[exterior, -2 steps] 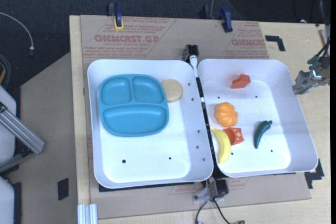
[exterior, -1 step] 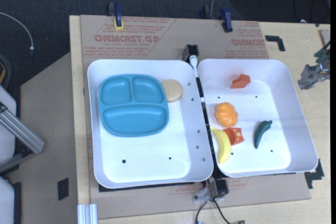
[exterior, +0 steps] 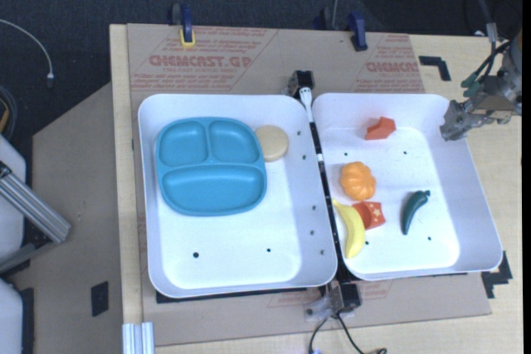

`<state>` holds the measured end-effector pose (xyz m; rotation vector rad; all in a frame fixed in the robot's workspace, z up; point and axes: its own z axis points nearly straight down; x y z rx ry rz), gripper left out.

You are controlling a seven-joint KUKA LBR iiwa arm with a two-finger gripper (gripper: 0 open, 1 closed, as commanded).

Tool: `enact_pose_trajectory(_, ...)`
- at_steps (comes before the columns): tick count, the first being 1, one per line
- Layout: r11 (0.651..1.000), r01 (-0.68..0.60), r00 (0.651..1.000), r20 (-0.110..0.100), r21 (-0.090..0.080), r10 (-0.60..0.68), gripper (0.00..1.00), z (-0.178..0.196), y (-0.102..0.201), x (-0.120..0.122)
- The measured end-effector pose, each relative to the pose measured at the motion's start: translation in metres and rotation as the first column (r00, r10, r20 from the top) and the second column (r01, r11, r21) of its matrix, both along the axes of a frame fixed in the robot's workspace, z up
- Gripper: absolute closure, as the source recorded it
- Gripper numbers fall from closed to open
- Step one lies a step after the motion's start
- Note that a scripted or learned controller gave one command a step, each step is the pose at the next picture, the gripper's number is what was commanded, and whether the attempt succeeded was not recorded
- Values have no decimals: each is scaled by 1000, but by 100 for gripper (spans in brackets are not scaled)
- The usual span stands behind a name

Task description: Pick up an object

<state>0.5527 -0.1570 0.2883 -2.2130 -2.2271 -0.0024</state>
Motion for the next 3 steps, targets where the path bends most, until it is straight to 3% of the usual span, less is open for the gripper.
enact_pose_trajectory(3, 1000, 1, 1000, -1, -1, -1, 100, -25, 168, -1)
